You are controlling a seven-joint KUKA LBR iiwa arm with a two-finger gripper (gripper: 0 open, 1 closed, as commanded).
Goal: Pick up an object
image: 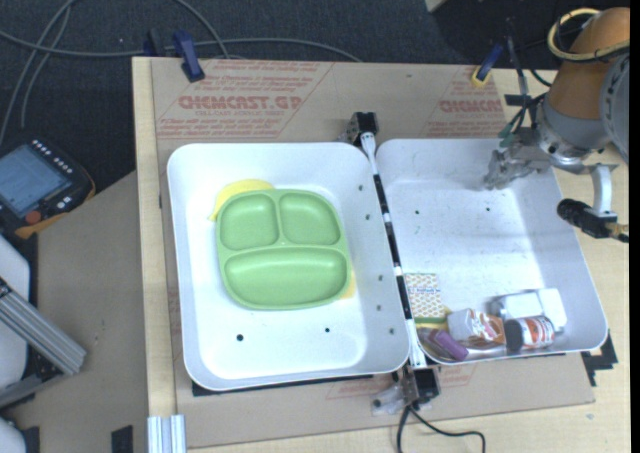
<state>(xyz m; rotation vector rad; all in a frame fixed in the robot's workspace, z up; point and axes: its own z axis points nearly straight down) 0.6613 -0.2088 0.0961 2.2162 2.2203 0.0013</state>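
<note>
Over the far right corner of the right-hand shallow white bin (560, 271), the grey arm with the orange band (585, 81) is reaching in, and its hand (503, 169) is hanging low above bare bin floor. Whether that hand is spread or closed I cannot tell, since it is small and dark against the plastic; nothing is showing in it.

The likely things to pick are lying well apart from it, bunched along the near edge of the same bin: a small white bottle with a dark cap and an orange label (527, 324), a crumpled clear wrapper with orange print (476, 327) just beside it, a purple rounded piece (447, 344) at the near left corner, and a flat patterned card (421, 290) against the divider.

In the left-hand shallow white bin (195, 241), a green three-compartment plastic tray (283, 248) is sitting roughly in the middle, with a yellow flat thing (240, 188) peeking out from under its far left edge. Both bins are resting on the pale board of the worktop (300, 91).

As I judge it, the task is barely under way: no object is lifted, and the travel to a target, the descent, the closing and the lift are all left.
</note>
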